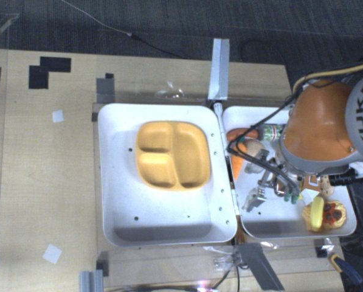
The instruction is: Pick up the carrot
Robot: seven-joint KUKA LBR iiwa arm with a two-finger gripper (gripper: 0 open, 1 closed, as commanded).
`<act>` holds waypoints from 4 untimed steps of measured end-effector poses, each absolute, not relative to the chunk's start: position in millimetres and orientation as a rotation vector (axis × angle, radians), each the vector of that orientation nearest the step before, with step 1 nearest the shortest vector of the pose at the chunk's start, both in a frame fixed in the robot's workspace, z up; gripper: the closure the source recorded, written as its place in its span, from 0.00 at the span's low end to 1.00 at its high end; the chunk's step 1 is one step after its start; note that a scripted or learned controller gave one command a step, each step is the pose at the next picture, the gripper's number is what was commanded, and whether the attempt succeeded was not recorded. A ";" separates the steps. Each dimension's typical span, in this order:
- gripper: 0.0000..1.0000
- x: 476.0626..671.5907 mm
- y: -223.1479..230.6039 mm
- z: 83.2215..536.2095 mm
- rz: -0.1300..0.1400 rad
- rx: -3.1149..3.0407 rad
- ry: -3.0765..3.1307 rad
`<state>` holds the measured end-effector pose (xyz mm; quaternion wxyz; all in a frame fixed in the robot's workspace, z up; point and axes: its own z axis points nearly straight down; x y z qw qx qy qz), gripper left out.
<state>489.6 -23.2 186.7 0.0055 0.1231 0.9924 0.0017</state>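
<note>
Camera view, arm: we see the arm (327, 123) reaching in from the right, its orange wrist band hanging over the right bin (272, 224).

Gripper: the gripper (257, 196) sits low over the right bin's left half, w/ cables and brackets around it. We can't tell its state from this slant.

Carrot: the carrot (241, 143) lies in the right bin's upper-left part, near the wall btwn the bins, orange, partly hidden by cables and the wrist. The gripper is nearer the camera than it, apart from it; nothing seen in its grasp.

Risk 1: we judge a closing here would catch air or bin floor, since the tool isn't over the carrot.

Risk 2: carrot is close to the bin wall, so a finger could hit the rim or push the carrot along the wall instead of straddling it.

Risk 3: the bottle (267, 132) lies just beside the carrot; a sloppy approach may nudge or grab that instead.

Other things: a yellow and red toy (323, 214) in the right bin's near-right corner, well apart from the carrot; a yellow divided tray (172, 154) in the left bin (117, 181), no obstacle.

In the way: mainly the arm's own cables, which also block our view of the carrot.
</note>
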 end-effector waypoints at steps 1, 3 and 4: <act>0.00 486.6 -102.8 104.2 -0.002 0.436 3.110; 1.00 491.1 -112.7 90.8 0.004 0.207 3.123; 1.00 492.5 -103.2 92.4 -0.008 -0.064 3.122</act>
